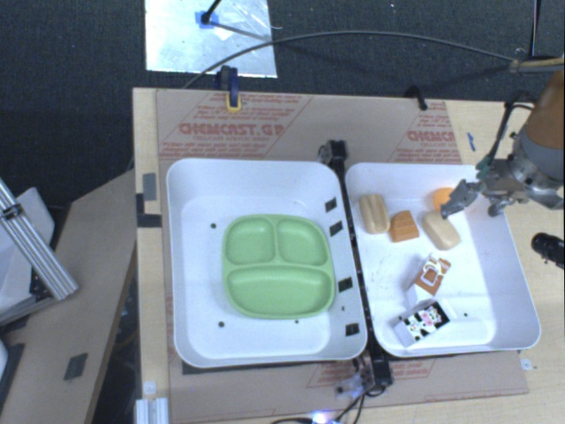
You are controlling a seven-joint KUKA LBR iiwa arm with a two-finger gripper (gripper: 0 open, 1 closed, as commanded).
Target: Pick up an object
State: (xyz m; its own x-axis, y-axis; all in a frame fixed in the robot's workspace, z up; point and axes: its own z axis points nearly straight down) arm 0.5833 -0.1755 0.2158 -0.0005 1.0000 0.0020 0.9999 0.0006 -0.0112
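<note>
The grey two-finger gripper (pixel 477 197) hangs above the right white bin (pixel 516 321) — fingers spread, grasping nothing — beside a pale oblong bread roll (pixel 441 230).

Below me, a tan bench (pixel 291 113) printed with red lettering stands on dark carpet (pixel 71 78), a shiny metal sheet (pixel 207 25) lying beyond it and a smaller side table (pixel 84 272) at its left.

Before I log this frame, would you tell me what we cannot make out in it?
- Tool, camera view: too small and blurred to tell open or shut.
- Orange object in the right bin: partly covered by the tool, so its shape is unclear.
- Arm: cut off by the right edge.
- Black-and-white carton: print too small to read.
</note>
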